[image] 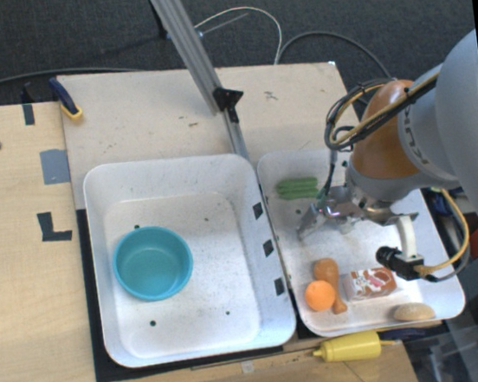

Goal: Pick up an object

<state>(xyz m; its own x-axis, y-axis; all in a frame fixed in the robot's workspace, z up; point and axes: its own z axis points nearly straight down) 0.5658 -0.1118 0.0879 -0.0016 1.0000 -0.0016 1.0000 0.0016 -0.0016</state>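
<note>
The surface (12,189) carries two white bins. The left bin (167,173) holds a blue bowl (152,263). The arm (441,133) reaches over the right bin (445,294), its hand (322,212) low near a green item (297,188); whether it is clenched or released I cannot tell. Nearer lie an orange ball (320,295), a brown piece (325,270), a red-and-white packet (373,282) and a tan lump (412,312). A yellow bottle (351,348) lies outside, against the near rim.

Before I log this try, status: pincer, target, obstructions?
Pincer low in right bin, grip unclear. Green item just beyond, untouched. Orange ball, packet nearer front. Nothing blocking.
</note>
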